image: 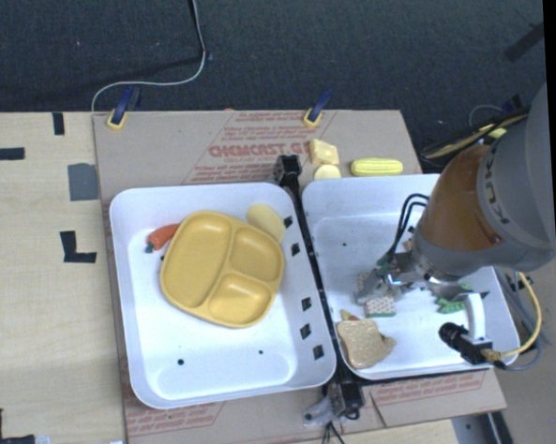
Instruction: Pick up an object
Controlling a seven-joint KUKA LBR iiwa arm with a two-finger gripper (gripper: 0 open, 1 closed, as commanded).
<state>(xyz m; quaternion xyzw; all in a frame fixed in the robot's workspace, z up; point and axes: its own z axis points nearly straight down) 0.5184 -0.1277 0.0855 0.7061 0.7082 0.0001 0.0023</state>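
Camera view, tool (387, 277) low in right bin (353, 216), above waffle piece (380, 307), spread possibly hidden, cannot tell

Glossy plastic yellow tray (223, 268); bins (221, 365) smooth, seemingly plastic.

We count two white bins — the left bin (137, 300) and the right bin (353, 216). In the left one: one yellow divided plate (223, 268), one orange carrot-like piece (162, 236), one pale yellow lump (266, 220). In the right: one slice of bread (363, 342), one waffle-patterned piece (380, 307), one green bit (450, 302). On the cardboard behind — one corn cob (376, 167), two pale chunks (323, 152) (327, 172). Two clamps (121, 110) (316, 106), too.
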